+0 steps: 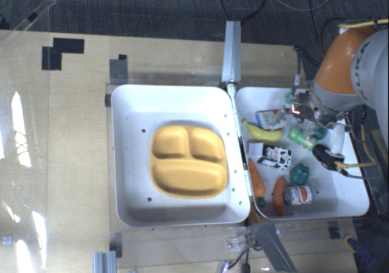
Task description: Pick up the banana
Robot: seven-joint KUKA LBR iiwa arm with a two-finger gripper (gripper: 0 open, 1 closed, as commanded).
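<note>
One banana (262,132) lies in the right bin (358,202), near its left wall, long axis roughly parallel to the bin's far edge. The end effector (299,115) hovers just right of it (grip state hidden among clutter; nothing visibly held).

Reaching in from the right edge of the desk, grey arm (372,65) bending down and leftward, orange band (336,65) showing above the wrist. Hanging low over the upper part of the right bin (352,202), near its top edge, hand (299,112) pointing downward; finger spacing blurring into clutter, impossible to judge.
</note>
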